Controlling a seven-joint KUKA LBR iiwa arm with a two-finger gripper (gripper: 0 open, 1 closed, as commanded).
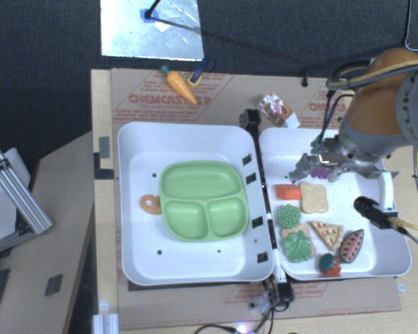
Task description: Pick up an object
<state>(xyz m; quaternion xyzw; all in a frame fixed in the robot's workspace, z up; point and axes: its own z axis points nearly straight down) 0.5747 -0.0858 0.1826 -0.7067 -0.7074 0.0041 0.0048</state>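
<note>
Toy food pieces lie clustered in the right shallow white bin (397, 252): an orange-red rectangular block (288, 191), a pale tan bread-slice shape (313, 198), a round dark green knobbly piece (288, 216), a flat green leaf shape (298, 245), a triangular pizza-slice piece (327, 234), a dark brown oval piece with red flecks (351, 245), and a small red-and-green piece (328, 263) near the front rim. A small purple piece (320, 173) sits just beneath the two-finger gripper (319, 162), which hangs low over the back part of this bin, above the bread slice and the orange-red block. From this angle its metal tips blur together, so whether they stand apart or closed cannot be told, and nothing shows clearly between them.

The left white bin (132, 145) holds a light green three-compartment plastic tray (202, 199), with a small tan ring-shaped piece (151, 204) touching its left edge. Behind the bins, on the cardboard sheet (223, 92), lie an orange toy carrot (180, 86) and a small red-and-white packet (277, 110).
</note>
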